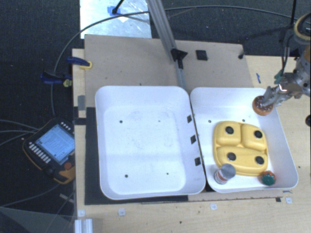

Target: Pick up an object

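pick not yet shown done: two-finger metal gripper [268, 101], grip state indiscernible, at small round brown object [262, 109] on right white bin [286, 152] rim; yellow moulded plastic tray [240, 148] untouched.

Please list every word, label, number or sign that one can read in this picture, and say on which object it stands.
No text can be read in this view.
Teach pendant: its lit screen shows lines, too small and blurred to read.
Small can in the right bin: label too blurred to read.
Yellow tray: dark spots, no letters.
Left bin: no marking to read.
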`<state>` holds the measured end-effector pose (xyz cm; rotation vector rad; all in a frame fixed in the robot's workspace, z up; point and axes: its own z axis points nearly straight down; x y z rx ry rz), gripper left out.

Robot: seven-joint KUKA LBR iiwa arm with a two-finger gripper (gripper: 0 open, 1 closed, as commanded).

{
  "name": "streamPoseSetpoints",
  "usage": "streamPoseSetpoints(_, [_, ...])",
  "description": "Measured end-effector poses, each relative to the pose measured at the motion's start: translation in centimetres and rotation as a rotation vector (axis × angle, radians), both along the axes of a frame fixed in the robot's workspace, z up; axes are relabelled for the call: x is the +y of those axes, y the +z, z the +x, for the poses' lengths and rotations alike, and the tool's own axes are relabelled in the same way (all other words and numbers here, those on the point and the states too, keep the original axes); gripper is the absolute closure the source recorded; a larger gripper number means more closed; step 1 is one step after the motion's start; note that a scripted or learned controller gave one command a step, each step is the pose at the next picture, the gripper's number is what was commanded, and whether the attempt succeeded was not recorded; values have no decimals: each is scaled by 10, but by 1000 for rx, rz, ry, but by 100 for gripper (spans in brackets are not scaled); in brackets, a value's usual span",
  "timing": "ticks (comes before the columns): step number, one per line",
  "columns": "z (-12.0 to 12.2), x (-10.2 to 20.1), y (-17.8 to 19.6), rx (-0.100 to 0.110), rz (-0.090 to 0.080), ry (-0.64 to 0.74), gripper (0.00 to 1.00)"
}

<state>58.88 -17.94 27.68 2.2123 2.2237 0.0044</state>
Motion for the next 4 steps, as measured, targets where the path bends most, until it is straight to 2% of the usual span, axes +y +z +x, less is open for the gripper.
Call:
streamPoseSetpoints(1, [6, 44, -13, 3, 2, 3, 100])
streamPoseSetpoints(2, [10, 93, -10, 3, 3, 5, 100])
streamPoseSetpoints(4, [15, 208, -42, 5, 4, 6, 100])
